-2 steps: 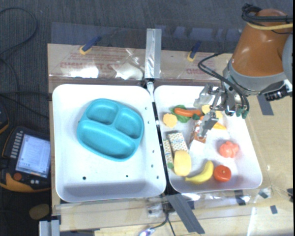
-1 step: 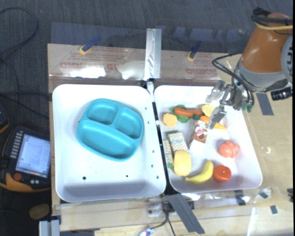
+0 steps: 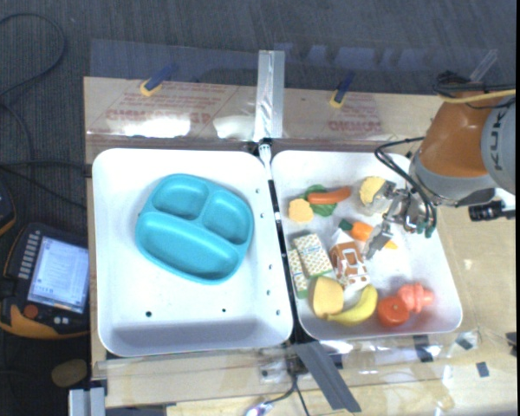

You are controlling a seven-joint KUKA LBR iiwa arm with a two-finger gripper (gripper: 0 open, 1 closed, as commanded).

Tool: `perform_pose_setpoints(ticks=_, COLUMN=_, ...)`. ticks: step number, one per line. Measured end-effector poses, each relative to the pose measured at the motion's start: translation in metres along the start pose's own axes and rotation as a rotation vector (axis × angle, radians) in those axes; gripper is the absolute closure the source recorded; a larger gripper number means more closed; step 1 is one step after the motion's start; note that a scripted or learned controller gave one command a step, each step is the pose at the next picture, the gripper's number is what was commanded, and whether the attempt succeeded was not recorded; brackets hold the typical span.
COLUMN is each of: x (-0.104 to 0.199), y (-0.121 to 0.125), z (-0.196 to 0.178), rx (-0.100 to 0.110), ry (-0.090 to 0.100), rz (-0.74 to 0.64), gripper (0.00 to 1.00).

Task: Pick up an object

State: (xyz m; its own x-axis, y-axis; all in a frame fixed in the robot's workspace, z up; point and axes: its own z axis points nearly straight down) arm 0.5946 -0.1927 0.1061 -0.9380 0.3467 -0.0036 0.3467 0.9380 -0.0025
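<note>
The arm (image 3: 468,150) enters over the right bin's (image 3: 451,271) far right corner. The gripper (image 3: 388,229) hangs low inside that bin, toward the middle of its far half. How far it is open cannot be told; nothing can be seen held in it.

Right bin contents:
- A carrot (image 3: 328,197) lies near the far rim, with a small yellow piece (image 3: 301,210) just beside it toward the dividing wall.
- A pale yellow item (image 3: 371,189) sits just behind the gripper.
- A small orange piece (image 3: 361,230) lies just left of the gripper.
- A patterned box (image 3: 349,263) sits mid-bin.
- A checked packet (image 3: 312,254) lies between the box and the dividing wall.
- A banana (image 3: 357,307) rests along the near rim, touching a yellow block (image 3: 327,296).
- A red toy (image 3: 404,304) occupies the near right corner.

Left bin (image 3: 113,232): a blue tray (image 3: 195,226), three compartments, lying flat at the centre.
</note>
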Motion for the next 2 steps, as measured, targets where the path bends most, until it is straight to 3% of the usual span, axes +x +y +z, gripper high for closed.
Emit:
perform_pose_setpoints(ticks=1, x=-0.011, y=-0.026, z=0.017, rx=-0.005, ry=-0.006, rz=0.200, gripper=0.00)
perform_pose_setpoints(ticks=2, x=-0.013, y=-0.026, z=0.005, rx=-0.001, ry=-0.014, rz=0.198, gripper=1.00)
